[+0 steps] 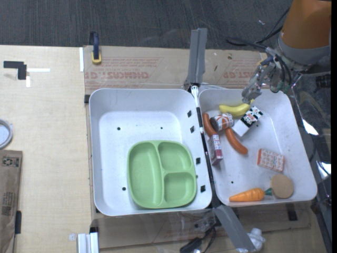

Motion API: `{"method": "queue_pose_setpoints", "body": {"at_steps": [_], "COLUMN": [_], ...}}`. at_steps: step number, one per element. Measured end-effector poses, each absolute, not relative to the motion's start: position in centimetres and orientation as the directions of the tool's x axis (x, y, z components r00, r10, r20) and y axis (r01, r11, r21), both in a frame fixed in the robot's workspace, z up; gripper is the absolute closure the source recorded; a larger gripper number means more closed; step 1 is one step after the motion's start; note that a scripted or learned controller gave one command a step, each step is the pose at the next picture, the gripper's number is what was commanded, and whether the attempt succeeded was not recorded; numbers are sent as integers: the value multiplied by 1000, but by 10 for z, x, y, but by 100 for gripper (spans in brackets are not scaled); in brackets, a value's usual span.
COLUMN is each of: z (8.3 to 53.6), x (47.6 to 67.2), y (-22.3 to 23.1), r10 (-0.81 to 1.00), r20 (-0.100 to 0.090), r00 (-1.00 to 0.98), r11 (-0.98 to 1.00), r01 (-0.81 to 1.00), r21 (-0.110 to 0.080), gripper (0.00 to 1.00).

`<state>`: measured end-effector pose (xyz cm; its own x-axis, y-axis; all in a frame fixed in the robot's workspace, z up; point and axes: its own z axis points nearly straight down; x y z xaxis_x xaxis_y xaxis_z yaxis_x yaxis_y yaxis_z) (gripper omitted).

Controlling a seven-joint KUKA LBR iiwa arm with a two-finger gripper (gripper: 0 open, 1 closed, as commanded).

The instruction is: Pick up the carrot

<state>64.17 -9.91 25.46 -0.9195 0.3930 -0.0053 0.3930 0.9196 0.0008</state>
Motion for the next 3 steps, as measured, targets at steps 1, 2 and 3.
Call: {"method": "queue_pose_setpoints", "body": {"at_steps": [1,2,3], "z": [244,341,229], "x": [643,642,660], "y": [-160,-222,-198], "r10": [230,-135,-475], "r20": [-6,-8,-5], "r00": [-973,-991,-880], "r11": [973,991,880], "r01": [230,-135,-475], "r21": [0,-2,0], "gripper": [100,100,100]}}
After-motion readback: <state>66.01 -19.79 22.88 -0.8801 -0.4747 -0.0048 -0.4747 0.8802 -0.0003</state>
